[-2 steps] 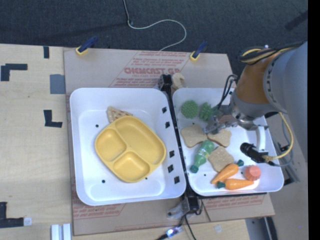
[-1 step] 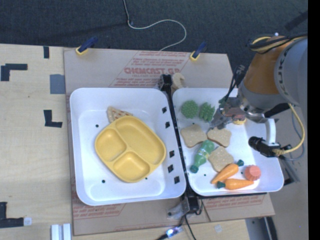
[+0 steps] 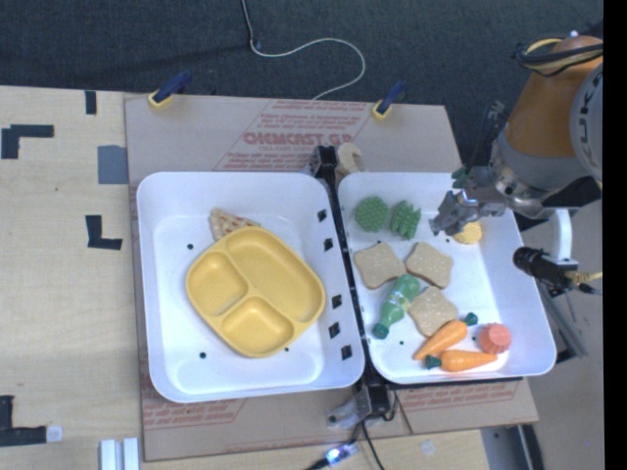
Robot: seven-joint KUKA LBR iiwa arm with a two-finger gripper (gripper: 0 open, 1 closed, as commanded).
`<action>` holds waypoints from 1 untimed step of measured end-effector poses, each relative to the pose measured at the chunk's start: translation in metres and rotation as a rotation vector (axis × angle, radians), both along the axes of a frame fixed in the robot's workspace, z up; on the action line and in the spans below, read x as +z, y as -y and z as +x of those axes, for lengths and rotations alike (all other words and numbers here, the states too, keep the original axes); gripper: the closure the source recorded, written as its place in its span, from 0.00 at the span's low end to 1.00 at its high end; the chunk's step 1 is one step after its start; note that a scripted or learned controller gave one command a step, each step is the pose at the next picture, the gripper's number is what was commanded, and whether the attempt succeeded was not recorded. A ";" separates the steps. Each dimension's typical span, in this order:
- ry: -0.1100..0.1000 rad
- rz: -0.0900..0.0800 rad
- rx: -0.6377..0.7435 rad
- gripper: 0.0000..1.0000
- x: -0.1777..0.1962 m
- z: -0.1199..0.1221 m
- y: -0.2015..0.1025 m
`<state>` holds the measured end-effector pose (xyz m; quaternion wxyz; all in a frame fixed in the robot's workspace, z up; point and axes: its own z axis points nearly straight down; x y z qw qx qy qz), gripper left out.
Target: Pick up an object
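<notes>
Look to the right bin (image 3: 529, 292) first: the jaws (image 3: 453, 215) hang low over its upper right corner, dark and pointed toward the bin floor. You cannot tell from this angle how they are set. Just beside them, on their right, lies a small yellow piece (image 3: 470, 233), partly hidden by the wrist; whether the two touch is not clear. Left of the jaws you find two green broccoli-like pieces (image 3: 387, 215) side by side. Below these lie three bread slices (image 3: 377, 263), a green bottle (image 3: 397, 302) tilted between them, two carrots (image 3: 453, 346) and a small red piece (image 3: 496, 337) near the lower right corner. The left bin (image 3: 167, 262) holds a yellow divided tray (image 3: 255, 292) with a waffle wedge (image 3: 227, 223) showing at its upper left edge. Both bins rest on cardboard (image 3: 284, 135) on the worktop (image 3: 59, 292).
</notes>
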<state>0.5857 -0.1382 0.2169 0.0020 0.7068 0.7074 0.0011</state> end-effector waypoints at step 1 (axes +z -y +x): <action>-0.005 0.001 0.000 1.00 0.008 0.000 0.000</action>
